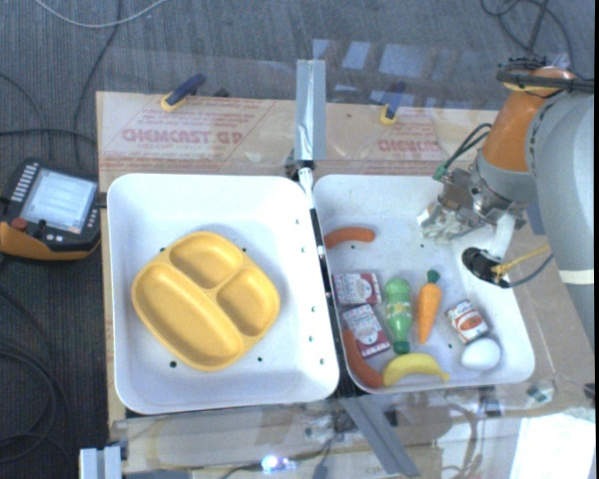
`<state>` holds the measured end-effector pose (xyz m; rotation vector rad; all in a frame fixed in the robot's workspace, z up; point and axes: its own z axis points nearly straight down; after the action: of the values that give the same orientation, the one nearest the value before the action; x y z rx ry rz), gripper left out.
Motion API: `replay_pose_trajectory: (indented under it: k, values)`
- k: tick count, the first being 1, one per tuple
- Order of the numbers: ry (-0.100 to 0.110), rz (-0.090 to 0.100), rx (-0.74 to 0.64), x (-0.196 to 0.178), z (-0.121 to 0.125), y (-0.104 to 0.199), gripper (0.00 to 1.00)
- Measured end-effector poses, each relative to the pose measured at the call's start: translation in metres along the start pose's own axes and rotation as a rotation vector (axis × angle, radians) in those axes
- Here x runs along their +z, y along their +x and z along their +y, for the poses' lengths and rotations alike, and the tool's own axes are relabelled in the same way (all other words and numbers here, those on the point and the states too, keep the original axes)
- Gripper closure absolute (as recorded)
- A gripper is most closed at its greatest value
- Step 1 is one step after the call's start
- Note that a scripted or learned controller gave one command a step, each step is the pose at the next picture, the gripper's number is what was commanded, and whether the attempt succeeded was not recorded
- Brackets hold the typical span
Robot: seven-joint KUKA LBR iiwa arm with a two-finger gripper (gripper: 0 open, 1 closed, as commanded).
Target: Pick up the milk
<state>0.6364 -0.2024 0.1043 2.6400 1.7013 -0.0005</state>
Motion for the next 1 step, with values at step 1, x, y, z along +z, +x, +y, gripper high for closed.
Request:
replay_pose_trajectory:
  k: [1]
  values:
    - [0.0,0.0,-0.001,0.0001,-0.0002,0.0007,0.0]
